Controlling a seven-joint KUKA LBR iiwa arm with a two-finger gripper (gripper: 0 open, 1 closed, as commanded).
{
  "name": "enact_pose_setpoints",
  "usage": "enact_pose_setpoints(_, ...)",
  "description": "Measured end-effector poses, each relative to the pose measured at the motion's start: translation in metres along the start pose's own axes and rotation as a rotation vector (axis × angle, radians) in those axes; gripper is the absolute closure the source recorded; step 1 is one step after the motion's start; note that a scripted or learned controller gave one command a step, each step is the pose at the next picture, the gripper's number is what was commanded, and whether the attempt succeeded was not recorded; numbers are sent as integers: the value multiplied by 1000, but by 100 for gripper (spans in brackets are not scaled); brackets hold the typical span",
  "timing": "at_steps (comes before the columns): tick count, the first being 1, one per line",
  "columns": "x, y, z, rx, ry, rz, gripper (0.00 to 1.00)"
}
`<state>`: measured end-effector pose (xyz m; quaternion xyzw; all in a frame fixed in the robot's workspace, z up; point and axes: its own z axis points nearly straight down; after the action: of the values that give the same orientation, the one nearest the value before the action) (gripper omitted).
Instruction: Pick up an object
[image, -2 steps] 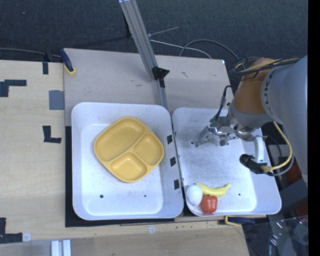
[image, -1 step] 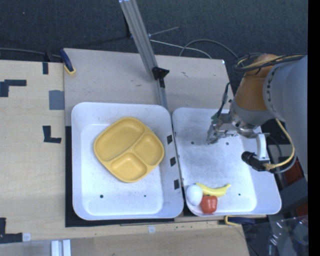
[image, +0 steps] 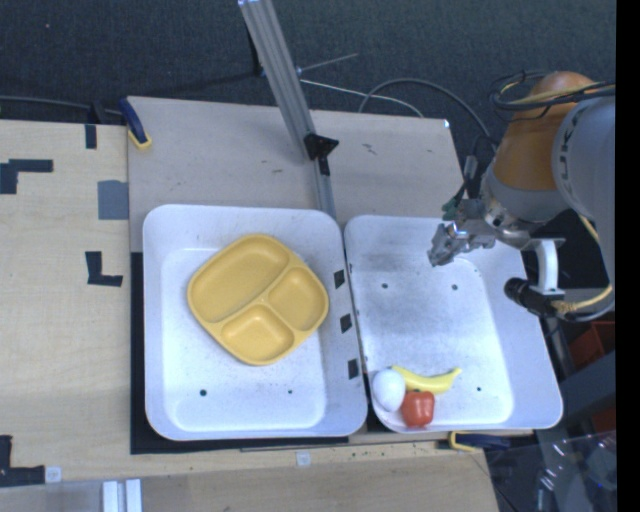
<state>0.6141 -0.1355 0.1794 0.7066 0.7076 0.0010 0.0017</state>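
The counter (image: 230, 150) carried two shallow white bins side by side, and the left bin (image: 160, 330) held a yellow divided plate (image: 257, 298) lying flat near its middle. The right bin (image: 500, 340) had a yellow banana (image: 432, 379), a white egg (image: 387, 388) and a red pepper (image: 419, 407) bunched together at its near left corner. The pincer (image: 443, 250) hung over that bin's far edge, well apart from those three, gripping nothing visible; whether it was open or closed could not be told.
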Motion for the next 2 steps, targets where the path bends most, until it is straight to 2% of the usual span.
enact_pose_setpoints(2, 6, -8, -123, -3, 0, -1, 100)
